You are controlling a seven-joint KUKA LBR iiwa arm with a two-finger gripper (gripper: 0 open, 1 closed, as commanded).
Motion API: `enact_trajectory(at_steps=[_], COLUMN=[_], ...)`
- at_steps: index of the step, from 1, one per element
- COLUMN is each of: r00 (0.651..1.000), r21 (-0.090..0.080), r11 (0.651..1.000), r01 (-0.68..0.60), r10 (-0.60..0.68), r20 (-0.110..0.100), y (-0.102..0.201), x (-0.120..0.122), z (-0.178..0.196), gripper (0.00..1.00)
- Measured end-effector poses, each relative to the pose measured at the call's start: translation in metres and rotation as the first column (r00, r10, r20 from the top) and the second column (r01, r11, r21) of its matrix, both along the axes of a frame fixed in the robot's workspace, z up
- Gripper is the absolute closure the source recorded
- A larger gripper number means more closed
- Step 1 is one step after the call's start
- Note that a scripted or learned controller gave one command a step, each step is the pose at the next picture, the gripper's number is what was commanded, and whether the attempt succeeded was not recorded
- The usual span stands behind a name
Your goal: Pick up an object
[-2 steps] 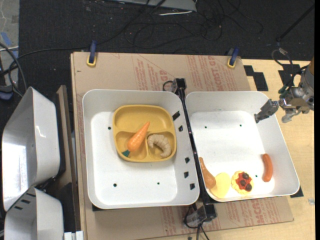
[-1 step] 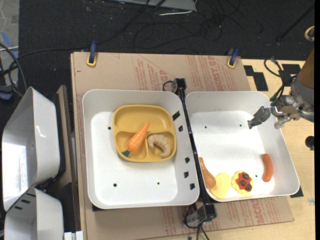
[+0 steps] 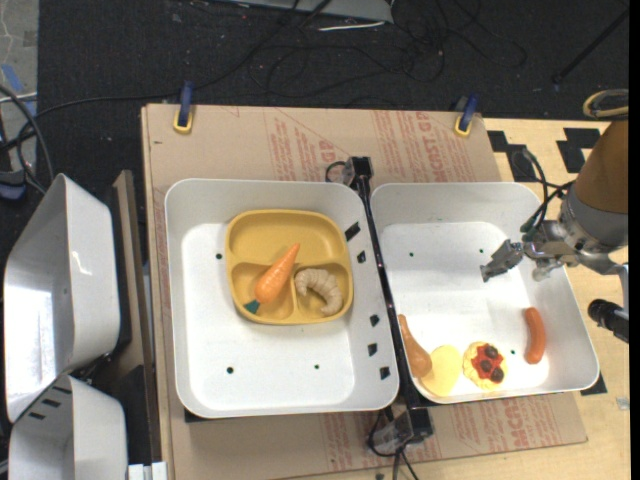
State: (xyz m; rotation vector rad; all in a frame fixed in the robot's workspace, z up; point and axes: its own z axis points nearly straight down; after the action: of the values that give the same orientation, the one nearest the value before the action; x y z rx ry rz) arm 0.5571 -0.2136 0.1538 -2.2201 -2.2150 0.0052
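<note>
My gripper point(image 3: 515, 260) hangs over the right side of the right bin point(image 3: 440, 238), above its bare white floor, with nothing visibly in it. Below it, near the bin's right wall, lies an orange-red sausage point(image 3: 536, 335). Along the front wall sit a yellow round piece with red and dark topping point(image 3: 486, 364), a pale yellow piece point(image 3: 446, 367) and a brown drumstick-shaped piece point(image 3: 413, 346). In the left bin point(image 3: 200, 368) a yellow divided plate point(image 3: 250, 236) holds a carrot point(image 3: 276, 274) and a pale shrimp point(image 3: 320, 289).
The grey arm with its orange band point(image 3: 605, 183) comes in over the right bin's right rim. A black divider with clips point(image 3: 372, 258) runs between the bins. Cables lie on the dark floor behind the bench, and white containers point(image 3: 60, 278) stand at far left.
</note>
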Motion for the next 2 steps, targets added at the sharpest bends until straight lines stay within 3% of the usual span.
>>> enact_trajectory(at_steps=[1, 2], r00=[1.0, 1.0], r21=[0.0, -0.002], r11=[1.0, 1.0], r01=[-0.001, -0.002], r10=[0.001, 0.002], r20=[0.002, 0.007], y=[0.004, 0.003], x=[-0.006, -0.004], z=[-0.045, -0.032], gripper=[0.0, 1.0])
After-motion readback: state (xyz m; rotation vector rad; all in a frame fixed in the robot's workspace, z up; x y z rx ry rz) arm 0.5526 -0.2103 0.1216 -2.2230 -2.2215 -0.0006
